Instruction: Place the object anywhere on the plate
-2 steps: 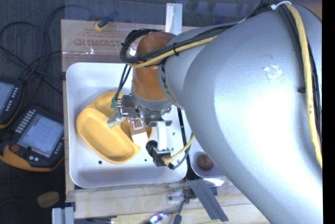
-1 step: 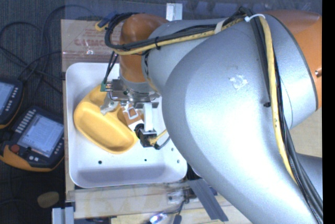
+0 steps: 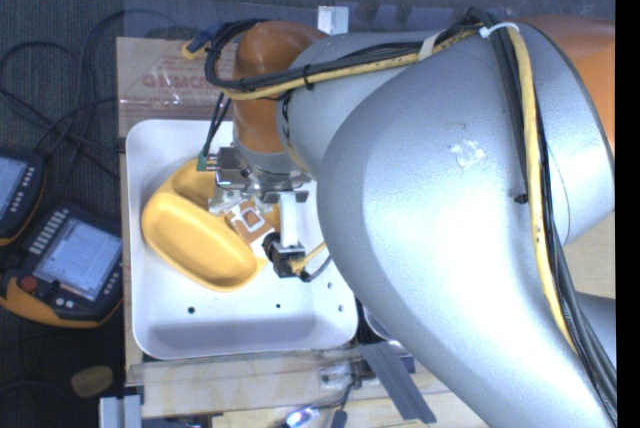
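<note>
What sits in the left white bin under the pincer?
A yellow plate lies in the white bin, with the pincer at its right edge. The arm covers everything to the right.

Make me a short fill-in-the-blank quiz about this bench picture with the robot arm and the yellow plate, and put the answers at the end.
1. The plate lying in the white bin is ____ in colour.
2. The band above the arm's wrist is ____.
3. The gripper hangs over the plate's ____ edge as the camera sees it.
4. The handheld control units lie on the floor to the ____ of the bin.

Answers: yellow; orange; right; left
</note>
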You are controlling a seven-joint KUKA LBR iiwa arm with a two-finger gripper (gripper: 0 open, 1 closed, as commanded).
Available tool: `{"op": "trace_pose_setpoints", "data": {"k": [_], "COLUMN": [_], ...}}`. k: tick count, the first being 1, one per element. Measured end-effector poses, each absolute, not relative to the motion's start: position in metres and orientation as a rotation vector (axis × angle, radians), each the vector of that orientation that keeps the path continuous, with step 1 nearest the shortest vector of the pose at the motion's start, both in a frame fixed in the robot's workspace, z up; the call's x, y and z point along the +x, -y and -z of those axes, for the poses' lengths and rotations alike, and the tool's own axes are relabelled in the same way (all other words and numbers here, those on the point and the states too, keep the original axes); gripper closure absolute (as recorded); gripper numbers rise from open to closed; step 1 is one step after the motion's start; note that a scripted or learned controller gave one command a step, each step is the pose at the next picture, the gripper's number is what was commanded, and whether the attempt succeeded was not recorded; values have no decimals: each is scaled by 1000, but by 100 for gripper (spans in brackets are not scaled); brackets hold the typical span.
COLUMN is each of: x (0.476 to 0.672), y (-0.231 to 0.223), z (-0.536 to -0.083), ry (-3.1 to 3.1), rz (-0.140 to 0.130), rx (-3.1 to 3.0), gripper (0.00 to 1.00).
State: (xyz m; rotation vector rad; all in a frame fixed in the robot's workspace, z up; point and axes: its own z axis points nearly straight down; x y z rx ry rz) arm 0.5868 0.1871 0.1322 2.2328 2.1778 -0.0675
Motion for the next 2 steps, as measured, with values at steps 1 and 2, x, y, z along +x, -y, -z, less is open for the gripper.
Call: {"op": "trace_pose_setpoints", "data": {"k": [1,2], "x": [553,553], "y": [-182,-182], "z": [-249,-249], "ry": [-2222,-2221], "rz": [7,8], "rx": [2220,2220], "gripper": [100,0]}}
